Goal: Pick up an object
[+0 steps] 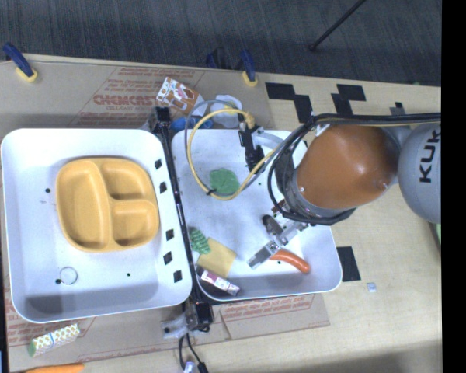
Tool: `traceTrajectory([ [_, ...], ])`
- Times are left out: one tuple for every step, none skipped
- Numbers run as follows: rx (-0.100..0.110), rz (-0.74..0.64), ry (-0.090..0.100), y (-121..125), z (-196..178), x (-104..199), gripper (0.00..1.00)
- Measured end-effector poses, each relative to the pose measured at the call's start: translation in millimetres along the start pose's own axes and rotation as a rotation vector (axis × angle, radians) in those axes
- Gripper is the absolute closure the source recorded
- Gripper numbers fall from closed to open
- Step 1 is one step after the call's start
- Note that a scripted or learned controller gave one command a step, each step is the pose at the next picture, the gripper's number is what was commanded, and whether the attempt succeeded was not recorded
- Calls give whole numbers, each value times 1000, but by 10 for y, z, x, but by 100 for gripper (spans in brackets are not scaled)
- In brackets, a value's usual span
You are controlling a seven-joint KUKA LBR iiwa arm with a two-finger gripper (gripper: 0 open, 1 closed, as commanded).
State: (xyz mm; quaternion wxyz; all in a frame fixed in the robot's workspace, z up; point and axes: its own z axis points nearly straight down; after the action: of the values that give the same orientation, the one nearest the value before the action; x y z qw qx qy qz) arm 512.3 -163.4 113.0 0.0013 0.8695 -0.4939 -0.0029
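Orange carrot-like toy (293, 262) lies at right bin (326, 274) near edge, just beside gripper (270, 250). Looks light, rigid plastic, smooth, may slip; best pinched across middle. Gripper low over bin floor, whether open or shut cannot tell; nothing seen held. Green piece (224, 180), yellow block (220, 258) nearby. Yellow tray (109, 203) in left bin.
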Motion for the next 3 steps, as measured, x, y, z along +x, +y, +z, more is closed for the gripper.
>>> traceTrajectory([
  [1,-392,1,150,216,239,0],
  [-2,-622,0,-77,221,-103,0],
  [2,-835,3,122,214,208,0],
])
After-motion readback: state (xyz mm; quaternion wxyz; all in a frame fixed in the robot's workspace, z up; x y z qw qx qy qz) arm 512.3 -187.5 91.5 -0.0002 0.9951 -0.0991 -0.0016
